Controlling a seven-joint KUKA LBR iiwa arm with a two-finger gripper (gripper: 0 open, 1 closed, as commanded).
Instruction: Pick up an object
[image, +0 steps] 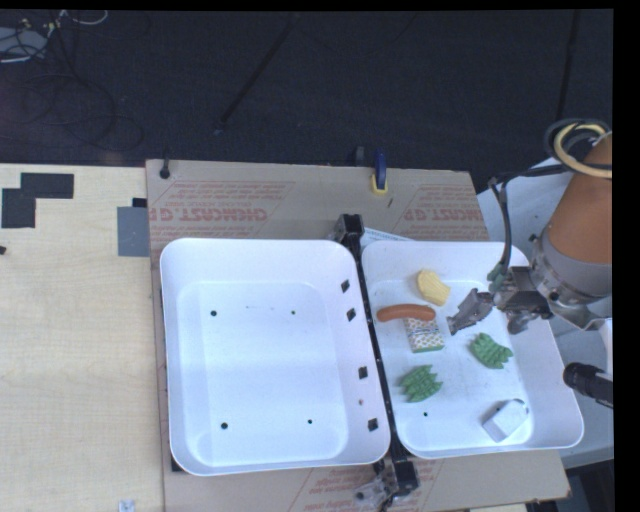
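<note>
The right bin (560, 420) holds several small items: a yellow lump (433, 286), a red-brown sausage (405, 313), a green-dotted white block (426, 339), two green leafy pieces (420, 382) (490, 351) and a white-grey piece (505, 419). My gripper (493, 317) hangs over the right half of this bin, just above the right-hand green piece and to the right of the sausage. Its two dark fingers (465, 317) are spread apart, open, with nothing between them.
The left bin (175, 350) lies beside the right one, with a black clip divider (360, 330) between them. Both rest on a cardboard sheet (260, 200). A wooden bench top (70, 350) extends left. The arm's grey-orange body (585, 210) enters from the right.
</note>
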